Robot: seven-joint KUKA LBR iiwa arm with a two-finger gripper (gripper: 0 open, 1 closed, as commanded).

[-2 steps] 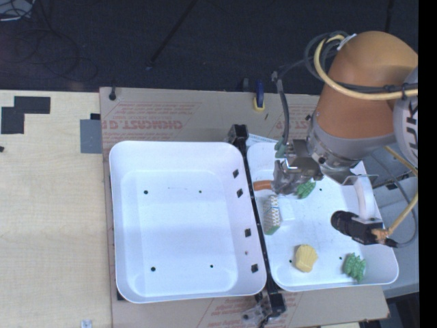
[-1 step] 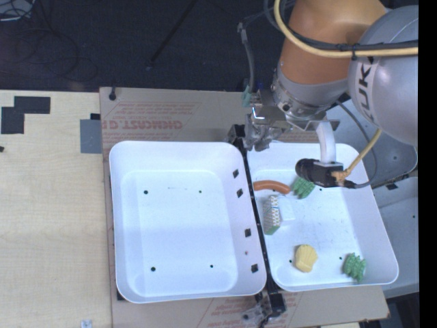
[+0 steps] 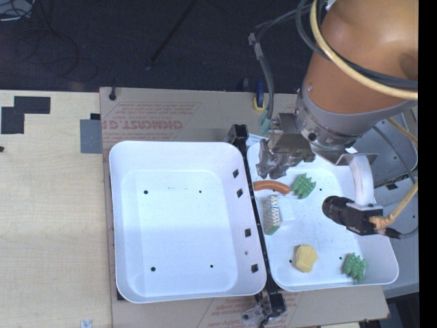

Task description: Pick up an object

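Orange carrot (image 3: 272, 186) in right bin (image 3: 382, 277), near its left wall, just beside gripper (image 3: 272, 168). Cannot tell whether gripper spread or pressed together. Close on carrot's right in view: green toy (image 3: 302, 185). Toward front, near carrot: corn (image 3: 272, 214). Farther front: yellow lump (image 3: 305, 257) and, by the rim, second green toy (image 3: 354, 266). Left bin (image 3: 130, 183) alongside.

Robot lab bench.
We see a white bin (image 3: 328, 251) under the pincer (image 3: 268, 171), twin bin (image 3: 177, 238) left, cardboard base (image 3: 171, 118).
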